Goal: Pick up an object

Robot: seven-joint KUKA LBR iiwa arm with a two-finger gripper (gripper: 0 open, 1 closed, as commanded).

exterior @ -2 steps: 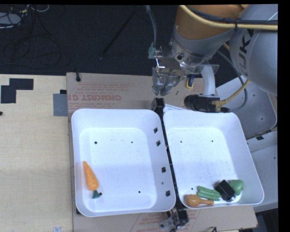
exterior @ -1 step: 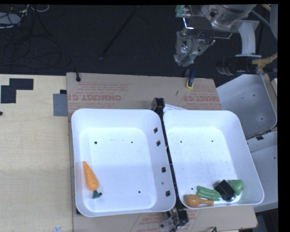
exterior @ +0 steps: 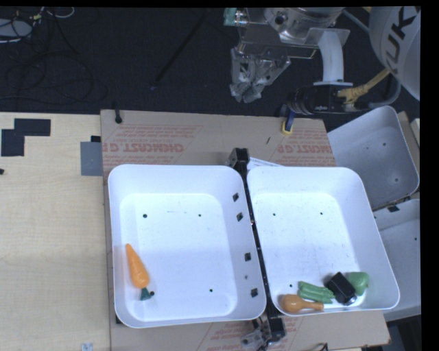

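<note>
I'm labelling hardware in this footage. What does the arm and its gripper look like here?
The gripper is a boxy grey metal assembly with dull silvery parts hanging beneath it. Behind it sits a rounded silver-grey wrist housing and a white cylindrical link. A yellowish cable runs near a large pale grey arm shell bearing dark lettering.

One fixed camera looks down at a slant (from well above) on both white bins [exterior: 175, 179].
</note>
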